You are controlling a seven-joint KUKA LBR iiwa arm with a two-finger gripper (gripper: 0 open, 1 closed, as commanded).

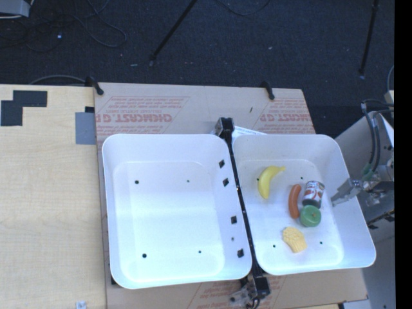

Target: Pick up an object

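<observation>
The right bin (335,153) holds several small objects. A yellow banana (267,180) lies near its middle, curved and pointing toward the back. To its right an orange-red sausage (294,201) lies lengthwise. A small red and white can (313,191) sits beside the sausage, and a green round object (310,216) touches the can's near side. A yellow, bumpy piece like corn (295,239) rests toward the front of the bin, apart from the others.
The left bin (122,153) stands beside the right one, and their rims meet along a strip with black clips (233,198). Both rest on brown cardboard (161,111) on a pale wooden bench (45,198). Grey metal hardware and cables (370,179) stand past the right bin's rim.
</observation>
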